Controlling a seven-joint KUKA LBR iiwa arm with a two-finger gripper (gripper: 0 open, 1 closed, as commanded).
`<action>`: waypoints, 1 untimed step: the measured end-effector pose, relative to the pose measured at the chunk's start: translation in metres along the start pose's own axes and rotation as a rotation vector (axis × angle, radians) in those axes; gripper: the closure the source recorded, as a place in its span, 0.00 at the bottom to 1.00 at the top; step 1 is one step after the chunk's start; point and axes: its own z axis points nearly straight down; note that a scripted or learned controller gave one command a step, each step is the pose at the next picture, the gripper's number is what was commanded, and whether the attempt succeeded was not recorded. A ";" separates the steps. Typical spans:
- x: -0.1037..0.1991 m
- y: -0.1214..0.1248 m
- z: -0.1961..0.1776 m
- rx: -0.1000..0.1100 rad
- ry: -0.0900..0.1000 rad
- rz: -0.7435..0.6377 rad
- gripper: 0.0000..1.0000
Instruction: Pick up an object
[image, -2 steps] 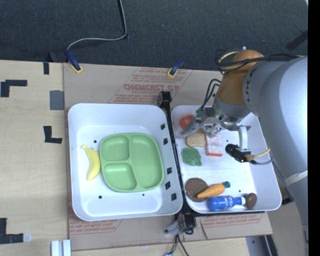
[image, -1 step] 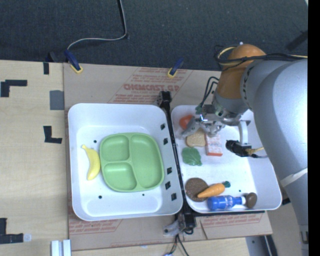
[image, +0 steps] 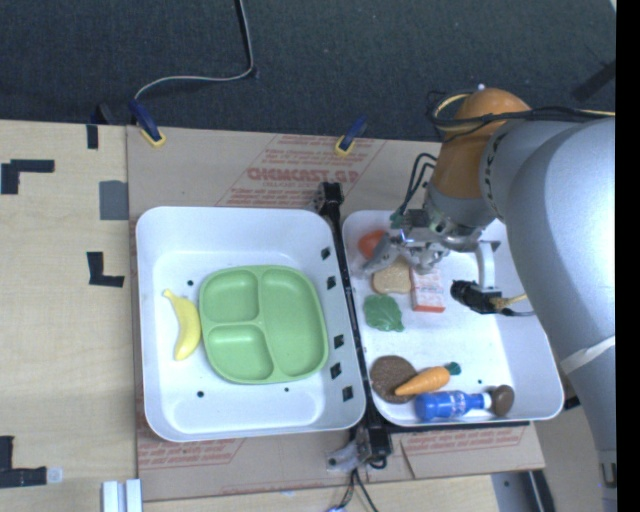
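Camera view puts my claw (image: 412, 250) low in the right bin (image: 530, 370), over the bread (image: 392, 279); its grip I cannot tell. I'd descend straight, centred on the bread, clear of the leaf (image: 383, 314) below it.

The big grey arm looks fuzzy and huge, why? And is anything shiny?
Camera view: the arm sits near the lens, so it looms large and soft-edged; the green plate and banana look sharper. Even light, faint shadows, slight sheen on the left bin rim.
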 end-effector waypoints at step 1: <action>-0.001 0.000 0.000 0.000 0.001 -0.001 0.00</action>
